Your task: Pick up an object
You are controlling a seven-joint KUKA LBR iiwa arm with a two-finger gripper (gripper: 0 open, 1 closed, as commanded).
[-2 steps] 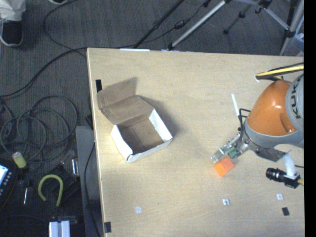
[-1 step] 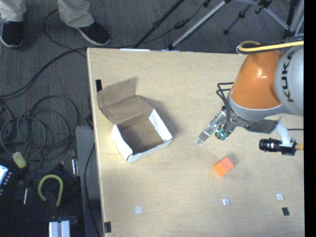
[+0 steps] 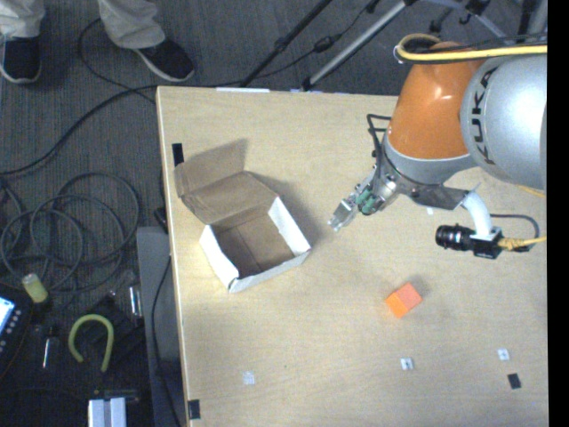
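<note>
Orange cube (image 3: 403,300): small, blocky, matte, flat-faced with softened corners; probably foam or light plastic by the look. Resting on the bare surface (image 3: 293,363), right of and lower in view than the cardboard box, well apart from it.

Cardboard box (image 3: 253,243): open-topped, brown inside, white on the outer walls, one brown flap folded back toward the far left. Creased, thin-walled, slightly skewed. Nothing to be made out within.

End effector (image 3: 348,212): right of the box, near its right wall but apart from it, angled down toward the surface. Slim metallic fingers with a green part behind them. Cannot tell whether spread or pressed together; too small and foreshortened. Nothing visible between the tips.

Arm: glossy grey shell, broad orange band, black camera-like module on a white bracket at the wrist, yellow cable trailing.

Surface: pale wood-grain board, smooth, a few small dark and white markers far right of the box.

Progress: not begun, judging by the cube lying free, untouched, well apart from the end effector.

Remaining: travel away from the box to the cube, descend, close on it, lift clear.

Handling guess: flat parallel faces suit a two-finger pinch; light weight likely, so may slide if nudged.
</note>
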